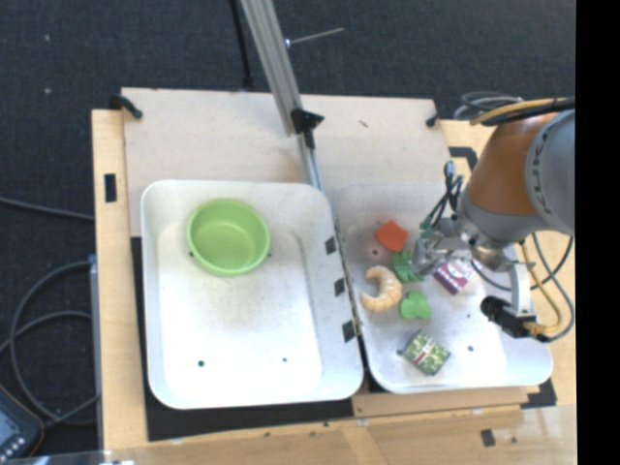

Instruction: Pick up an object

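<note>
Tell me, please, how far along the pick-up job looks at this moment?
Done: the arm has reached into the right bin, with the gripper low among the items. In hand: nothing visibly; the croissant, orange piece, green piece and small packet all lie on the bin floor. Left: gripping one object and lifting it. The green bowl sits in the left bin.

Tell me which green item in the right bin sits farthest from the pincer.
The green-patterned packet, near the right bin's front edge. The other green pieces lie higher up, beside the croissant and closer to the pincer.
</note>
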Robot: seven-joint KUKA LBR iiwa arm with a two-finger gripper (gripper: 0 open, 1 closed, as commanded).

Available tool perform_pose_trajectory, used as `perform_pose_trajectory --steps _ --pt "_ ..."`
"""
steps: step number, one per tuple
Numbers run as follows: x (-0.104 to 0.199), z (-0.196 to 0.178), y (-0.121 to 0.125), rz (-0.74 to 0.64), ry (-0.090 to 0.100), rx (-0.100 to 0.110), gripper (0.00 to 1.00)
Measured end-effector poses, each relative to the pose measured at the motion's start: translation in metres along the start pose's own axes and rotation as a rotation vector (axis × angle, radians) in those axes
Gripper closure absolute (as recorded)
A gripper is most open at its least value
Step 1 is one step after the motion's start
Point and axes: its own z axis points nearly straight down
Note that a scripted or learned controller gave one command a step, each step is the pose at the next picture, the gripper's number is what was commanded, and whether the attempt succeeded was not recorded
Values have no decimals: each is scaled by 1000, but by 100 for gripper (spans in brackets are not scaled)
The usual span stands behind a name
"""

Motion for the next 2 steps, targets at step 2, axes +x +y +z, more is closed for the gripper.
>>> perform_pose_trajectory --steps 2 --pt "-3 -91 3 -14 0 -2 100"
